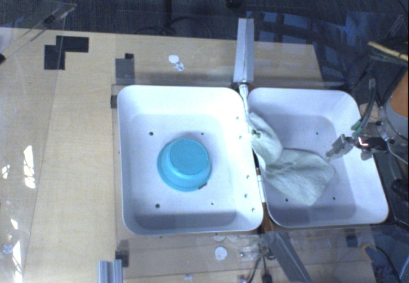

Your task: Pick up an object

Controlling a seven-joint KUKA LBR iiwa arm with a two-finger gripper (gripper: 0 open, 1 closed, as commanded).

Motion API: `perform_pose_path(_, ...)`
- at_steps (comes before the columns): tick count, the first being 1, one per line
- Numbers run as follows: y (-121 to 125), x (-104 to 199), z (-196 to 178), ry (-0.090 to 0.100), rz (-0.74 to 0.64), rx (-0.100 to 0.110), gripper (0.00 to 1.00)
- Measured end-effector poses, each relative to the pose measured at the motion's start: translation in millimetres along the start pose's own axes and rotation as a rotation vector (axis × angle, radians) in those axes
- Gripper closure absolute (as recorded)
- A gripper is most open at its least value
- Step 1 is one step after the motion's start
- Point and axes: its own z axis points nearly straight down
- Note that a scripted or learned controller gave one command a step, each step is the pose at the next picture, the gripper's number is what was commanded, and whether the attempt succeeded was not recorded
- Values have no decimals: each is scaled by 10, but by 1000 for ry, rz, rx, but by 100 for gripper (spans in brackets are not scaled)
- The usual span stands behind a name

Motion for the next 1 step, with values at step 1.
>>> perform_pose_path(1,511,369,1121,-1,-23,-4,0)
